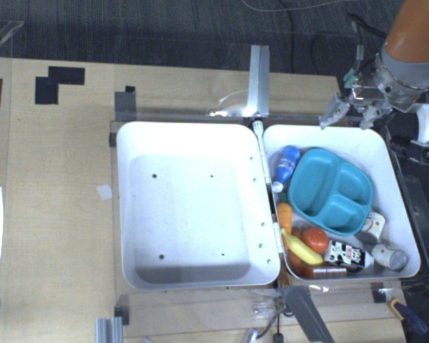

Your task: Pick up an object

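Overhead, arm [413,31] above right bin's [395,164] rim

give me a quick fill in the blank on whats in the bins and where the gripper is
1. The teal divided tray lies in the ______ bin.
2. The banana lies beside a red ______.
3. The gripper hangs over the ______ rim of the right bin, above its contents.
4. The bottle left of the tray has a ______ cap.

Missing words: right; tomato; far; blue
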Motion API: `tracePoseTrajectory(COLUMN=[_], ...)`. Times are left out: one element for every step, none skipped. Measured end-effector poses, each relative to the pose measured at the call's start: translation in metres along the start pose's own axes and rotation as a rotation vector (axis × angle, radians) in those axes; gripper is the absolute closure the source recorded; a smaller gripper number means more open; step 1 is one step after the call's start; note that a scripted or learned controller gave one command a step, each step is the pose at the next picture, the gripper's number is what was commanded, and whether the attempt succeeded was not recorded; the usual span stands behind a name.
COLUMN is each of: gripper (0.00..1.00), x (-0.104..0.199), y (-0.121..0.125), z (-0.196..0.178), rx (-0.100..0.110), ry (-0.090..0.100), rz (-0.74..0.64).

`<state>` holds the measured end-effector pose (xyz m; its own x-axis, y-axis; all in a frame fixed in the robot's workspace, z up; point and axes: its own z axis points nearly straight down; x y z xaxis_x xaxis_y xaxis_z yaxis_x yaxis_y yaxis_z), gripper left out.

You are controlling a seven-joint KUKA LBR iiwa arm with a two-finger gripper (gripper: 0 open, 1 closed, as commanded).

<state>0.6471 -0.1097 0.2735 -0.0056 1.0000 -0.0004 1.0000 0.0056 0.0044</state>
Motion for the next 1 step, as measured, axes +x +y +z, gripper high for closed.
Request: tracePoseTrajectory(gripper=[0.0], x=[0.0932], y=[0.0145], z=[0.0883], rx=[0.001], ry=[0.001], rz=[0.022])
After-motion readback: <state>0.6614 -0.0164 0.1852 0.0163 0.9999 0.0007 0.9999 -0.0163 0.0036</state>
